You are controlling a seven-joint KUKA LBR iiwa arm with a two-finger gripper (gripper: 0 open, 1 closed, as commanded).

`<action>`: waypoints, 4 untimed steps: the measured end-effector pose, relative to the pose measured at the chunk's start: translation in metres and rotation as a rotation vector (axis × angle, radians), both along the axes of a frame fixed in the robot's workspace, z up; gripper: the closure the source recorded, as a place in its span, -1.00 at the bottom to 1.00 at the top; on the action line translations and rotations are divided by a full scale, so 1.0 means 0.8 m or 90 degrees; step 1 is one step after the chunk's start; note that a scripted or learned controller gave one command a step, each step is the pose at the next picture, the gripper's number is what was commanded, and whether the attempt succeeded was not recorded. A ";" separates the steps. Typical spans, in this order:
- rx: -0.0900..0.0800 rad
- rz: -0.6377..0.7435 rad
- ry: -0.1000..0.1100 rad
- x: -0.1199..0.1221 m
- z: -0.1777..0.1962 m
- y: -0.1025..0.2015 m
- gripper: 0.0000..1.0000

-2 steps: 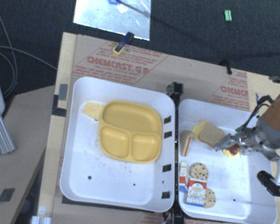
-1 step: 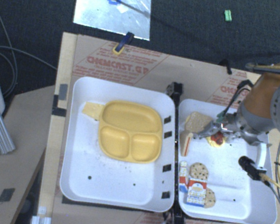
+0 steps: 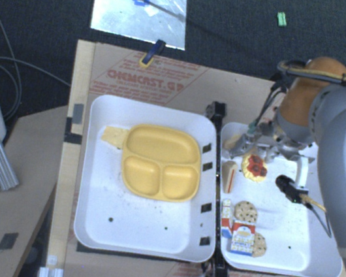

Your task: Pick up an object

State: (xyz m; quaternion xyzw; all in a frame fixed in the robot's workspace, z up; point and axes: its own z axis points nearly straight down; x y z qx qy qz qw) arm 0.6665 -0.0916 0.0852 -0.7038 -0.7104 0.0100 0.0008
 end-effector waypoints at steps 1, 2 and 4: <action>0.008 -0.006 -0.010 -0.031 -0.001 -0.018 -1.00; 0.008 -0.006 -0.009 -0.058 -0.001 -0.022 -1.00; 0.009 -0.001 -0.020 -0.108 0.201 0.034 1.00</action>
